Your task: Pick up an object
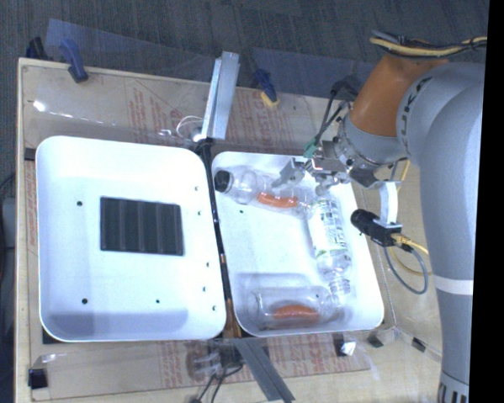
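Observation:
My gripper (311, 171) hovers over the far edge of the right bin (367, 282), below the orange band of the arm. Just under and left of it lies a small orange object (278, 202) beside a clear bottle with a black cap (225, 182). A clear labelled bottle (326, 232) lies lengthwise along the bin's right side, below the gripper. At the near end a clear container (287, 306) lies on its side with something orange inside. I see nothing clearly held in the gripper.
The left bin (63, 271) holds a dark ribbed rectangular panel (141, 226). A divider rail (219, 245) runs between the bins. A black and yellow cable plug (377, 228) hangs off the arm by the right bin's rim. Blue clamps (74, 61) sit on the far bench edge.

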Tool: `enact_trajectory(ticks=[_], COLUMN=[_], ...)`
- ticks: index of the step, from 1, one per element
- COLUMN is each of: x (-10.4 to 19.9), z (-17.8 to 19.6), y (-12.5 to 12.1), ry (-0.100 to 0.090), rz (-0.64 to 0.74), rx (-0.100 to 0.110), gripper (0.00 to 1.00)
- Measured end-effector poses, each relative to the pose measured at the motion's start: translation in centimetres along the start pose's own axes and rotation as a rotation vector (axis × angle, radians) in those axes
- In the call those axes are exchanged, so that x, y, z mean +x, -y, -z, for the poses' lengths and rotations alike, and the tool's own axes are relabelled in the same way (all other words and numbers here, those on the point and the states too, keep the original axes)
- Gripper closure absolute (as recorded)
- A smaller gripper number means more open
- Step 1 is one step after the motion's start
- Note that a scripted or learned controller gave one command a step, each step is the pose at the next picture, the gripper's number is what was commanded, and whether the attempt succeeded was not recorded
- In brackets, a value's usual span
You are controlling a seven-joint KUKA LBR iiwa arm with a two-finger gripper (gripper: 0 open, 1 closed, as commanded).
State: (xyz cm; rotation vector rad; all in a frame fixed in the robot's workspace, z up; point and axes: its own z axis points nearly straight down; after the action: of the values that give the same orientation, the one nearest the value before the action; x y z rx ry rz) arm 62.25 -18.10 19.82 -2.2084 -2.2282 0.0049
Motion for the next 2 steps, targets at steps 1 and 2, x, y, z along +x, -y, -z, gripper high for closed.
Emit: enact_trajectory(ticks=[1,2], x=[-1.9,-2.7], z=[-6.7,-9.2], y=[-2.7,4.6], ry=[0.0,0.001], rz=[0.037,0.156], rx=[-0.005,-0.003], gripper=[0.0,0.0])
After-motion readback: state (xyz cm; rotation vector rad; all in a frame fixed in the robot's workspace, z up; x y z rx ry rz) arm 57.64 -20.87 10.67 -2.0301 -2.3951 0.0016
